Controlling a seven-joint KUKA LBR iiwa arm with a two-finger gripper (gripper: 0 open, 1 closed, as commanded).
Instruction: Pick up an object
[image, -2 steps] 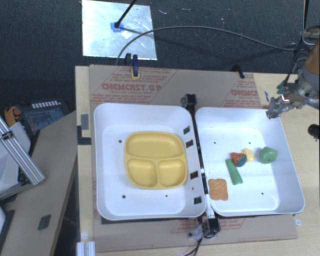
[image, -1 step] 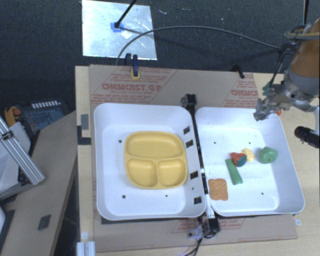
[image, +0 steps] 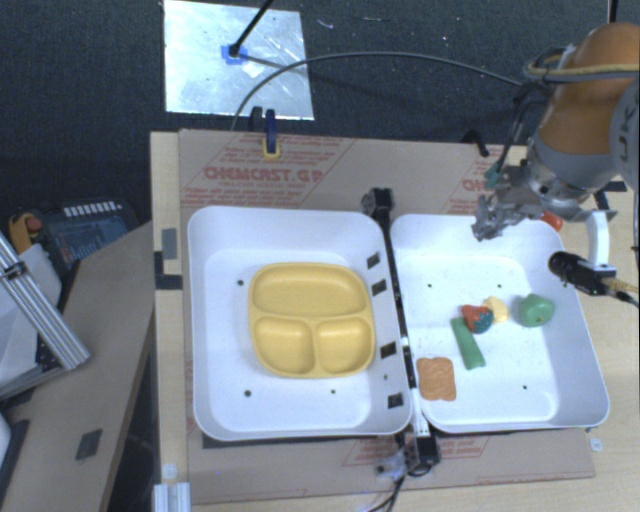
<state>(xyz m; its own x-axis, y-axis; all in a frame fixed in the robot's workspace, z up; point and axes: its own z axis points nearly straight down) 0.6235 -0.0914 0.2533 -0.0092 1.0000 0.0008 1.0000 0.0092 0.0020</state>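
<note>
In the right bin lie several small toys: a green round one, a green stick, an orange-red piece beside a small yellow piece, and a tan flat piece near the front left corner. My gripper hangs over the bin's far edge, up and to the right of the toys and apart from all of them. Nothing shows between its fingers.
The left bin bears a yellow three-part tray. A black divider with clips runs between the bins. A black cylinder juts over the right bin's right wall. Cardboard lies under both bins.
</note>
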